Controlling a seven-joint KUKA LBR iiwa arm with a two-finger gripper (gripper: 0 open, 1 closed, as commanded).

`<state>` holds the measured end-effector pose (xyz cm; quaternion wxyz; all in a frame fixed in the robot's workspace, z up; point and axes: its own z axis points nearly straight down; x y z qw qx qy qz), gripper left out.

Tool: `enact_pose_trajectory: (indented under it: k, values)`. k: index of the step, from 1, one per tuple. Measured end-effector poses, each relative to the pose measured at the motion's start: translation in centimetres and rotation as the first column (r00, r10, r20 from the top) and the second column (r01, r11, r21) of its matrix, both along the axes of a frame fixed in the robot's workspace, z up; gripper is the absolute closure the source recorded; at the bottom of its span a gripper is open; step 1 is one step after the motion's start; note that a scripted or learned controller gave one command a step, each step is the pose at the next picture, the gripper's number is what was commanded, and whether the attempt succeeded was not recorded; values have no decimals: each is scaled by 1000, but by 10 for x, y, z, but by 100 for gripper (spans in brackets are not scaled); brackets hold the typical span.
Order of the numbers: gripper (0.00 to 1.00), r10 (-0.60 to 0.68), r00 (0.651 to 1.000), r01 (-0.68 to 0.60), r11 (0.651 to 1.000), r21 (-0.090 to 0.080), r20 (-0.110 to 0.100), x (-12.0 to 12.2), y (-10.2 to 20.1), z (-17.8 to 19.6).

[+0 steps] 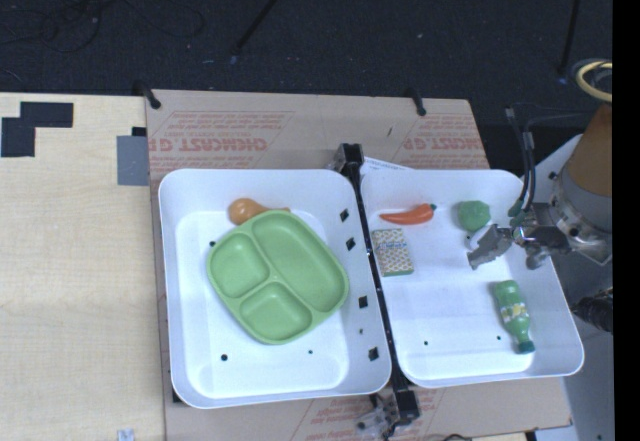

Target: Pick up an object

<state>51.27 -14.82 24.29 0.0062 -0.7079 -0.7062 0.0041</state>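
1. White plastic forms 2 shallow bins: the left bin [190, 369] holds a green divided plate [277, 275] with an orange ball [243, 210] touching its far rim.
2. The right bin [450, 359] holds a patterned packet [392, 252] near the divider, a red chilli [408, 215], a green lump [472, 214] and a green bottle [513, 315].
3. The gripper [497, 246] hovers between lump and bottle; whether its fingers are open, I cannot tell.

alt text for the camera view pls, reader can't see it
The gripper hangs over the right bin, between a green lump and a green bottle, holding nothing visible. That bin also has an orange chili pepper and a patterned sponge. The left bin holds a green divided plate and an orange object.
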Motion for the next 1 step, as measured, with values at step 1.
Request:
enact_pose_trajectory:
  k: [1]
  values:
    - [0, 2, 1000, -2, 1000, -2, 11, 2, 0, 6]
